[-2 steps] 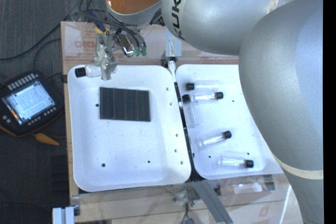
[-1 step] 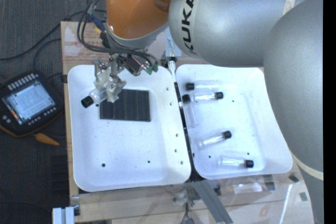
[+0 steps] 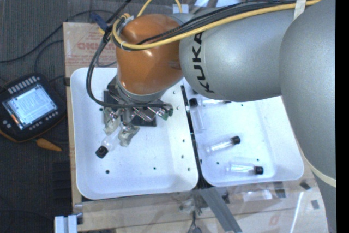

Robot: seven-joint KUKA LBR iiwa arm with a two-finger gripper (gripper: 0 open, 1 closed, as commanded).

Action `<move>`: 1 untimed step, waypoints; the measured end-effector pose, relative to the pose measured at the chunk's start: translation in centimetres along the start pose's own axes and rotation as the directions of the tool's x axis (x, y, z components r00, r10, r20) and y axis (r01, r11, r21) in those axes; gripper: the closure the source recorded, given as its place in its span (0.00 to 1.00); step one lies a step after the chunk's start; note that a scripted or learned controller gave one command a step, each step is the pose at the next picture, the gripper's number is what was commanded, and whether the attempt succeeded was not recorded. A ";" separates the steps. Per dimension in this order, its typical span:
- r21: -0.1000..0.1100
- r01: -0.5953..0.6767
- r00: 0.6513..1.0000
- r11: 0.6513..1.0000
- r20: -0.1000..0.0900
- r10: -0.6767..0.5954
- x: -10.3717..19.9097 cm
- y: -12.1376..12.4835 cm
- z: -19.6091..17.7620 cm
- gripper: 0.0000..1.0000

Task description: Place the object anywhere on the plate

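In the left shallow white plastic bin, toward its nine-o'clock side, the end effector hangs below the grey arm's orange wrist band. Between its translucent fingers lies the upper end of a clear plastic vial with a black cap; the capped end juts out toward seven o'clock, at or just above the bin floor. The fingers appear pressed onto the tube, though the contact area looks small. The left bin is taken here to be the plate named in the task.

In the right shallow white plastic bin, at three o'clock from the end effector and well apart from it, lie two more black-capped clear vials: one near the bin's centre, the other near its six-o'clock rim. A black handheld control pendant rests on the floor at nine o'clock, off the table.

Risk, as judged: the grip sits near one end of a smooth, round tube, so the vial may pivot or slide free on any lift or jolt. If released while tilted, it could roll toward the bin wall.
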State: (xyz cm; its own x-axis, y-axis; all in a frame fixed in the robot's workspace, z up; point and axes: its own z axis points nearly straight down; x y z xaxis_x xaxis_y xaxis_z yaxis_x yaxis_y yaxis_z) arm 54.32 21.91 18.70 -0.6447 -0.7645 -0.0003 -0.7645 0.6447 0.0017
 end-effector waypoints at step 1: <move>0.001 0.262 0.965 0.965 0.005 -0.262 -3.7 -3.7 -4.7 1.00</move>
State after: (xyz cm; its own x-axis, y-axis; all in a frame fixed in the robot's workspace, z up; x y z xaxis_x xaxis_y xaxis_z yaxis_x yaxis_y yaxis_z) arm 59.48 22.35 23.35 -0.4223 -0.9064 -0.0053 -0.9065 0.4223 0.0005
